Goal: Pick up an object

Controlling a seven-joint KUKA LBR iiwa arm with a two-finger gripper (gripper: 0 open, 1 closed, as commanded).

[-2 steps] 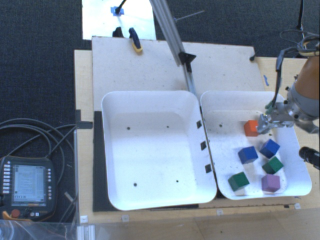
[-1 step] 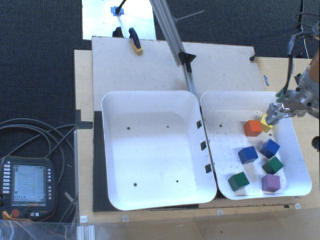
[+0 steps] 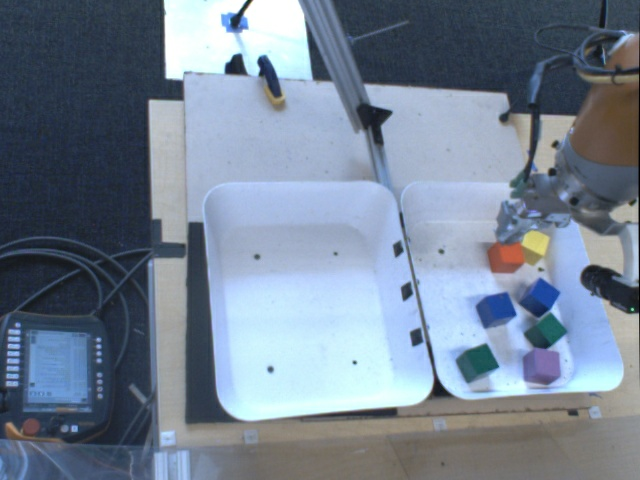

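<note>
My gripper (image 3: pixel 516 224) hangs over the right bin (image 3: pixel 440 268), near its upper right part. Just below it lies an orange block (image 3: pixel 506 257), with a yellow block (image 3: pixel 536 245) touching it on the right. Lower in the same bin sit two blue blocks (image 3: pixel 495 309) (image 3: pixel 540 296), two green blocks (image 3: pixel 477 362) (image 3: pixel 546 330) and a purple block (image 3: pixel 541 366). The gripper's tip stands right above the orange block's upper edge. Nothing shows between its fingers.
The left bin (image 3: pixel 310 298) lies beside the right one, with black clips (image 3: pixel 407 291) along the shared rim. A slanted metal pole (image 3: pixel 340 58) crosses the bench behind the bins. A teach pendant (image 3: pixel 55 373) and cables lie at the left.
</note>
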